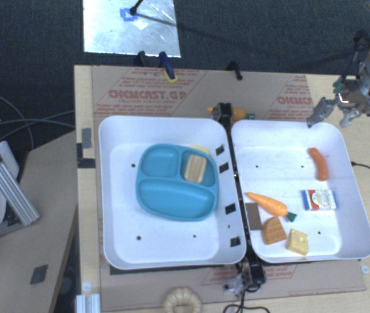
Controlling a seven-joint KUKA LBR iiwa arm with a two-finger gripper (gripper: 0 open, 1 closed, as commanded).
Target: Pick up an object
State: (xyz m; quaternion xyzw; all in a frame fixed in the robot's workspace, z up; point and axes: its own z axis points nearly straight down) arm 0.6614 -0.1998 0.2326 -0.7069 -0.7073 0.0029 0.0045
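The gripper [333, 113] is seen above the far right corner of the right bin [354, 243], its fingers spread wide with nothing held between them. The approach step is judged to be in hand. Candidate objects are laid in that bin: a sausage [318, 163] nearest, a carrot [267, 204] and a small carton [319, 199] beyond. A descent over one object is called for next.
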